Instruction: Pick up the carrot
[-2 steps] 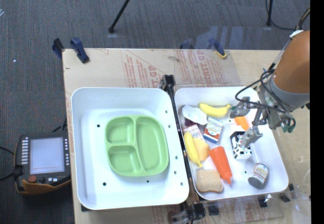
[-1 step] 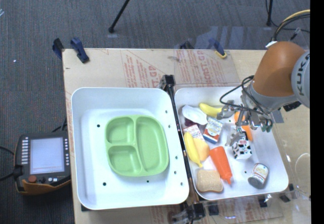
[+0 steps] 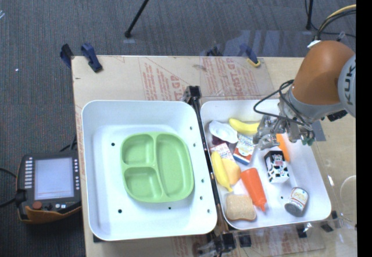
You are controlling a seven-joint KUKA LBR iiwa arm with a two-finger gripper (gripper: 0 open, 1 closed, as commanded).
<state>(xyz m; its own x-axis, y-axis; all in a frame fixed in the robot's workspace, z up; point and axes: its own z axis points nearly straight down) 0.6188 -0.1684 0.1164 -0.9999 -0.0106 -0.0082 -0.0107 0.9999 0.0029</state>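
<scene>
orange carrot (image 3: 254,187) lies in the right bin (image 3: 321,183), beside bread (image 3: 240,208).

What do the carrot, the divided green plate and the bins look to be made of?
Carrot: looks like smooth moulded plastic, a toy; even orange with a soft sheen.
Green plate: probably matte plastic; uniform pale green, rounded moulded dividers.
Bins: seem to be thin, semi-gloss white plastic with rounded corners, though coated metal can't be ruled out.
</scene>
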